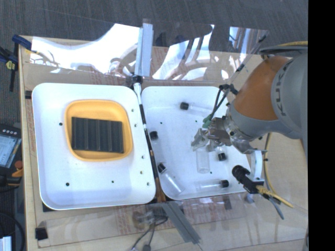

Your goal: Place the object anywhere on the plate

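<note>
Your arm (pixel 277 101), grey with orange band, sits nearest the lens, reaching in from the right over the right bin (pixel 172 101). Yellow plate (pixel 97 111), rounded, dark ribbed centre, sits in the left bin (pixel 49 140). Clear vial (pixel 202 161) stands lengthwise up-down just below the gripper (pixel 205 139); grip state unclear.

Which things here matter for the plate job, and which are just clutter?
In the job:
yellow square plate with dark ribbed centre, in the left white bin
clear plastic vials with black caps, e.g., in the right white bin
gripper

Lying about:
handheld device
upright metal post
</note>
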Action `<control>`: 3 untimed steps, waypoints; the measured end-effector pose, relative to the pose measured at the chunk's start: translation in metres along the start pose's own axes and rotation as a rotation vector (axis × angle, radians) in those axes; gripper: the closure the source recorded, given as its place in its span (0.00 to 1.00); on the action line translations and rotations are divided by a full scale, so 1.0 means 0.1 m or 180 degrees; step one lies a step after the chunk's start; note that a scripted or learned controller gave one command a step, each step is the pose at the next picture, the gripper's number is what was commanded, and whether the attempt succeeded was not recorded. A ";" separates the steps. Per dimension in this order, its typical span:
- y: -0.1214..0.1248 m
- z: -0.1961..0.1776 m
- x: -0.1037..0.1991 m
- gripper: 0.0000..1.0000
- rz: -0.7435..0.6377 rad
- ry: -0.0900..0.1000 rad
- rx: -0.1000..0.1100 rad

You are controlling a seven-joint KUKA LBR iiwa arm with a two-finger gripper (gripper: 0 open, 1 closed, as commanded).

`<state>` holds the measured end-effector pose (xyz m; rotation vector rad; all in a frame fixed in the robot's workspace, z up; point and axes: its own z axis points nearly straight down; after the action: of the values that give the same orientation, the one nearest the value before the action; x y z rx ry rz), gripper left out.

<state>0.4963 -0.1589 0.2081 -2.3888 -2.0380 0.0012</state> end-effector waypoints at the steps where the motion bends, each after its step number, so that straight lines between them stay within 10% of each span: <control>1: 0.00 0.00 0.00 0.00 0.0000 0.0000 0.0000; 3: -0.11 0.16 -0.10 0.00 -0.2205 0.0003 0.0004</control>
<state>0.4840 -0.1667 0.1919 -1.5542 -2.7265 0.0003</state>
